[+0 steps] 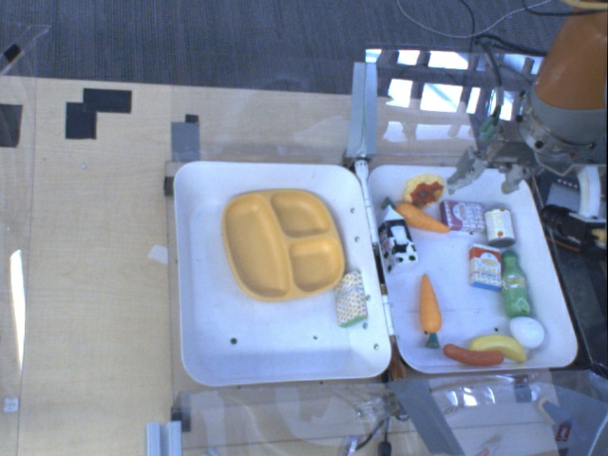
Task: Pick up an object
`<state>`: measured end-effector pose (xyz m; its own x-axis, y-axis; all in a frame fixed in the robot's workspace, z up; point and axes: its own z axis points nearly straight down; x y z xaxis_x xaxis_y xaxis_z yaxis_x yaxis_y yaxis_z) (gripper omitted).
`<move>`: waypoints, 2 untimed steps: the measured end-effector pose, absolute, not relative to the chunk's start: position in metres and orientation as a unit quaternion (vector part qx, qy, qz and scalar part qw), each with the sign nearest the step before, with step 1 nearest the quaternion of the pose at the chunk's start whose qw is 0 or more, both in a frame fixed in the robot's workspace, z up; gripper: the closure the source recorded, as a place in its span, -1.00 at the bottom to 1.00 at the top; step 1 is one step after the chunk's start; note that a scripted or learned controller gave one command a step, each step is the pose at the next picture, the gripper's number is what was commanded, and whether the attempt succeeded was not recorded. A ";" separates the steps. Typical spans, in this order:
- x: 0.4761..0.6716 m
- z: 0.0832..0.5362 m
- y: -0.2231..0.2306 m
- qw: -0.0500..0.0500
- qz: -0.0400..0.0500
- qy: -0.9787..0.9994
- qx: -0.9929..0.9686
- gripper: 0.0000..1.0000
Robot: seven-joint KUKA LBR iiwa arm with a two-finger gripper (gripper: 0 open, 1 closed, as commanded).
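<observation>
My gripper hangs over the far end of the right bin, open, with nothing between its spread fingers. Just below it lie a maroon box and a small can. To its left are a pizza slice and a carrot. Further along the bin are a cow-patterned carton, a red and white carton, a green bottle, a second carrot, a white egg, a banana and a red sausage.
The left bin holds a yellow divided plate and a small patterned pouch by its right wall. A metal frame stands behind the right bin, close to the arm. Cables trail at the far right.
</observation>
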<state>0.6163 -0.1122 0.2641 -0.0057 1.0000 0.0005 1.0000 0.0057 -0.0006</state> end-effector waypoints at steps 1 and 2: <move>0.623 0.095 -0.145 -0.001 -0.001 -0.711 -0.703 -1.00; 0.582 0.089 -0.147 -0.005 -0.003 -0.787 -0.617 -1.00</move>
<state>0.5815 -0.1470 0.0890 -0.2392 0.9710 -0.0034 0.9709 0.2392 0.0110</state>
